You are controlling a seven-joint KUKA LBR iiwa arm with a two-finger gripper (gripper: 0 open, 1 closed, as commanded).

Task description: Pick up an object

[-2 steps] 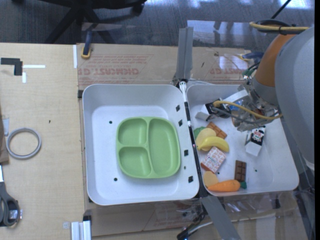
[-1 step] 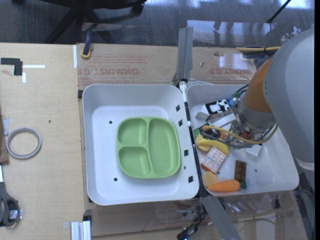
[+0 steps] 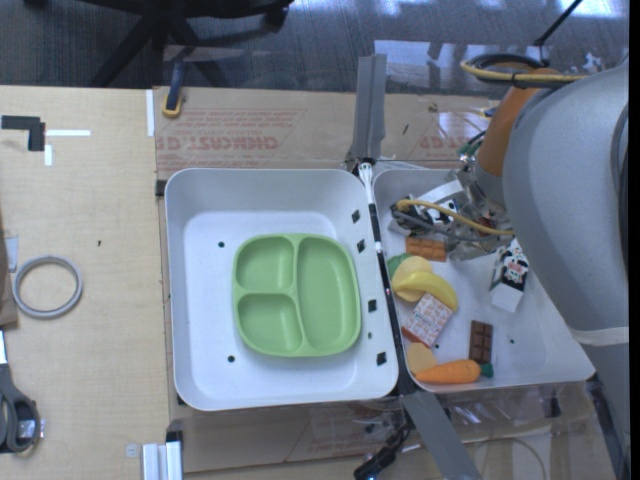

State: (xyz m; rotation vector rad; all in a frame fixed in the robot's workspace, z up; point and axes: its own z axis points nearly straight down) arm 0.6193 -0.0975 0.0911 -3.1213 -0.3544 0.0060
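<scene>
I can't tell the claw's (image 3: 478, 211) state, low behind the banana (image 3: 426, 284). I'd pick the banana, left of the milk carton (image 3: 511, 271), and descend centred.

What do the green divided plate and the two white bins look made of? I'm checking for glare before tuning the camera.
Green divided plate: apparently moulded plastic, with a smooth, uniform, satin sheen and rounded compartment ridges. White bins, left and right: likely thin formed plastic, matte to slightly glossy, with rounded corners and soft shading. Neither shows strong highlights.
</scene>
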